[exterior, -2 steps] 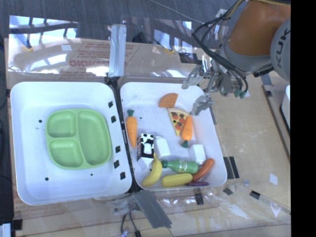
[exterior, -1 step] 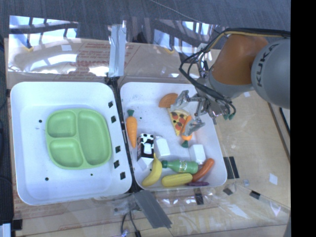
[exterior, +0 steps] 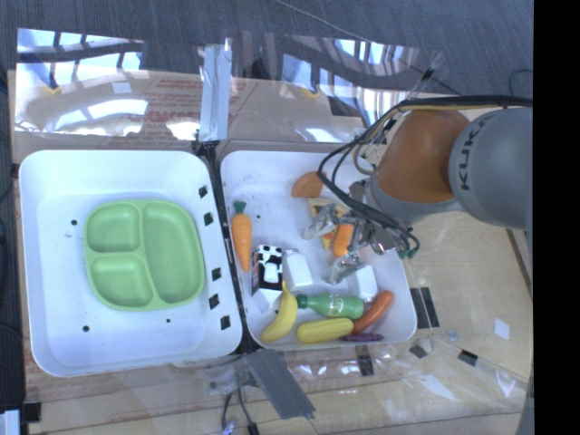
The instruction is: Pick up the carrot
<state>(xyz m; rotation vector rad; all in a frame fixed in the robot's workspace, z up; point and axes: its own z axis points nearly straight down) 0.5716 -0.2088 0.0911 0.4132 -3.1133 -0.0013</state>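
Gripper (exterior: 349,247) sits low in the right bin (exterior: 272,166), fingers hidden by wrist & cables, so grip state can't be told. Carrot (exterior: 241,236) lies along that bin's left wall, well apart from it. 1 green tray (exterior: 145,254) sits in left bin (exterior: 45,243).

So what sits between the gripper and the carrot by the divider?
In the camera view, mostly bare white bin floor separates the gripper from the carrot. A black-and-white block and a white block lie just below that line.
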